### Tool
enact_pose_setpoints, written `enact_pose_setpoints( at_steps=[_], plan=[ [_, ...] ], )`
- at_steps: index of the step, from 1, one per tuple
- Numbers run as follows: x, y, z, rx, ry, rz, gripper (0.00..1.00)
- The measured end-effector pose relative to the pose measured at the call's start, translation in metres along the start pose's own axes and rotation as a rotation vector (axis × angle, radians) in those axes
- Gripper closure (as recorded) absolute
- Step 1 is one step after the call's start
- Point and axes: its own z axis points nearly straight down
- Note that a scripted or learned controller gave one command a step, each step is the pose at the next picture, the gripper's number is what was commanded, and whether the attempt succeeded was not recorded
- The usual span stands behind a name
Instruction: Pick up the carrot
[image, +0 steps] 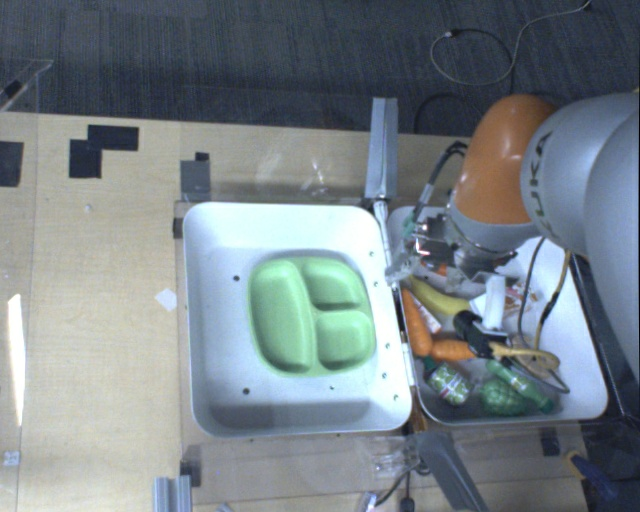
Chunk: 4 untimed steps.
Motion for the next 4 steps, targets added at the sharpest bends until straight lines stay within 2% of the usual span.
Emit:
enact_pose_setpoints(
  at_steps=[1, 2, 3, 4],
  plan=[
    [-0.003, 0.014, -0.035, 0.0, -0.001, -0.141, 0.0],
    [-0.023, -0.003, 0.001, 0.001, -0.001, -0.102, 0.0],
    [-0.022, -0.08, 0.0, -0.001, 0.0, -0.493, 0.0],
    [-0.015, -0.081, 0.0, -0.001, 0.0, -0.48, 0.0]
  ],
)
